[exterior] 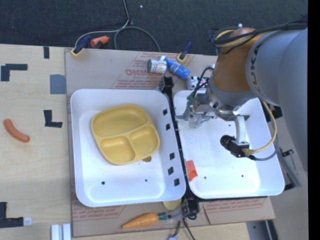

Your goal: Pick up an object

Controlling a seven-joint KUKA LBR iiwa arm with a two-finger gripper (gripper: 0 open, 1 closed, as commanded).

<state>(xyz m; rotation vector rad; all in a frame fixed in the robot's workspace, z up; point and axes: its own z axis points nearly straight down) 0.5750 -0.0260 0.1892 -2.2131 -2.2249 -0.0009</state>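
In the left bin (82, 184), the yellow plate (125, 133) lies flat near the middle, well apart from the gripper (196, 118), which hangs over the right bin (265, 184) by the divider; grip state, cannot tell from here.

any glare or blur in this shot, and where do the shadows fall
Camera view: lighting is even and soft; the white bins look bright, nearly washed out on their floors, without a sharp glare spot. The yellow divided plate casts a faint shadow at its lower edge. The arm near the lens looks soft and large, and the gripper beneath it is slightly blurred. The carrot is fairly sharp.
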